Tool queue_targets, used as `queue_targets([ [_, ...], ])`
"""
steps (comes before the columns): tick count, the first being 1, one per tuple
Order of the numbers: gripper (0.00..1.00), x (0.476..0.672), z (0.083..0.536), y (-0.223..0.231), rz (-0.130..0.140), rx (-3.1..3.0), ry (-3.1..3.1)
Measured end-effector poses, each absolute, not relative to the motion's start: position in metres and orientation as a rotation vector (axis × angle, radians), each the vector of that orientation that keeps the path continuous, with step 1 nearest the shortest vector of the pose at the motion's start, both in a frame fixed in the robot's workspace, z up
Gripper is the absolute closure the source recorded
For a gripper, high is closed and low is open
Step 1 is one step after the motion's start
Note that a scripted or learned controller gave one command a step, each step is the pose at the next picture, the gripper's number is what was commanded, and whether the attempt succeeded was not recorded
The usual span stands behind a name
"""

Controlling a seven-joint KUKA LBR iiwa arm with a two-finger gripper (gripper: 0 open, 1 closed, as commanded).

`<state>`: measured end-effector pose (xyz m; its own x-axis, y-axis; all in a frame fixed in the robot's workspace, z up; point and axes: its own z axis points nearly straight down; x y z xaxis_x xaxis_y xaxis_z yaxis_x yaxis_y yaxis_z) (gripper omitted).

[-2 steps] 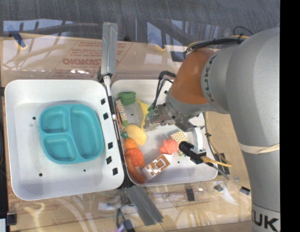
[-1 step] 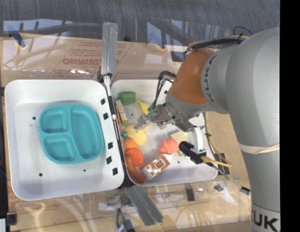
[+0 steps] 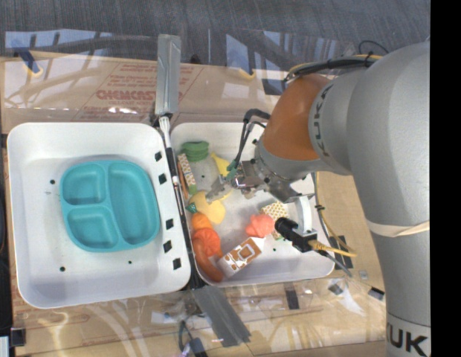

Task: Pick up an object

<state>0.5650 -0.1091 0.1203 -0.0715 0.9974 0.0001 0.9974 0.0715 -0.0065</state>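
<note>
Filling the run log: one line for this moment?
arm: over right white bin | claw: among small toys | teal divided tray: left bin

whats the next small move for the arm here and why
Probably lower the tool a little onto the yellow toy just below it. The tool hangs low in the right bin, over the crowded left side, with nothing seen between its tips. The teal tray lies apart in the left bin.

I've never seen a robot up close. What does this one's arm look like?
The arm is thick, rounded and smooth grey, with an orange band above the wrist. Dark letters, partly cut off, mark its base at the lower right. Thin black cables loop around the wrist toward the gripper, a small dark metal piece over the right bin.
</note>
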Motion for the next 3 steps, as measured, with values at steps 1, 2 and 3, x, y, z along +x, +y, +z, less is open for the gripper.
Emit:
queue_targets([
  [1,0.0,0.591,0.093,-0.121,-0.004,-2.007,-2.423],
  [2,1.0,0.591,0.103,-0.121,-0.003,-2.005,-2.428],
  [3,1.0,0.633,0.193,-0.087,0.0,-2.209,-2.235],
])
